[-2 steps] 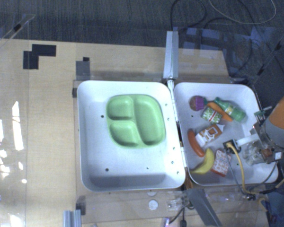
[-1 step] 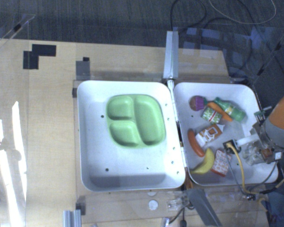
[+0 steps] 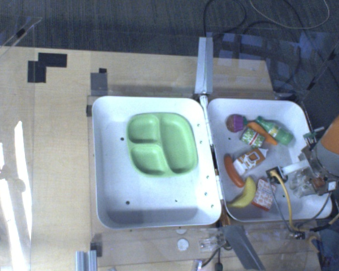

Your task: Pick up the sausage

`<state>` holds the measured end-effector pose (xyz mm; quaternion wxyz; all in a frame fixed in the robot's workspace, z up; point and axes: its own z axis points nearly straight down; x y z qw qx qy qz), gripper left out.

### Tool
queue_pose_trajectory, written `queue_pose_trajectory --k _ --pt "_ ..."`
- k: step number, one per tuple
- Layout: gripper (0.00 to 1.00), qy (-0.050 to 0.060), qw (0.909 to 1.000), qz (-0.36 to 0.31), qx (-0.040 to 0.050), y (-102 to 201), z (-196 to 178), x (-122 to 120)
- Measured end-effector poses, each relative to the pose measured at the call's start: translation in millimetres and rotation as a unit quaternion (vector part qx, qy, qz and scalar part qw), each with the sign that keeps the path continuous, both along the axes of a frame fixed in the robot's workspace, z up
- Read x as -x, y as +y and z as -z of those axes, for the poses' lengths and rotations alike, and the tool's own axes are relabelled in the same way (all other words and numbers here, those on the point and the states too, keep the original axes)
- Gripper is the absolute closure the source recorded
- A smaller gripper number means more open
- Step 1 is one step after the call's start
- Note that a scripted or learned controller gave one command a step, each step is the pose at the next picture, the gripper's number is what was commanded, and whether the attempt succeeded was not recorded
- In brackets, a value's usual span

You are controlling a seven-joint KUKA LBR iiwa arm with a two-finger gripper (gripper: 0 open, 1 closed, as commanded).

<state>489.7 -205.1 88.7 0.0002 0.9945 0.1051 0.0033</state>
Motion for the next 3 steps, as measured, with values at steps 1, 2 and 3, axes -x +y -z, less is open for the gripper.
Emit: queue_pose_trajectory --k 1,2,3 --pt "1.0 0.0 1.0 0.0 0.0 0.0 0.0 0.0" --pt "1.0 0.0 1.0 0.0 0.0001 0.0 0.0 0.0" --pt "1.0 0.0 1.0 0.0 0.0001 0.1 0.1 0.0"
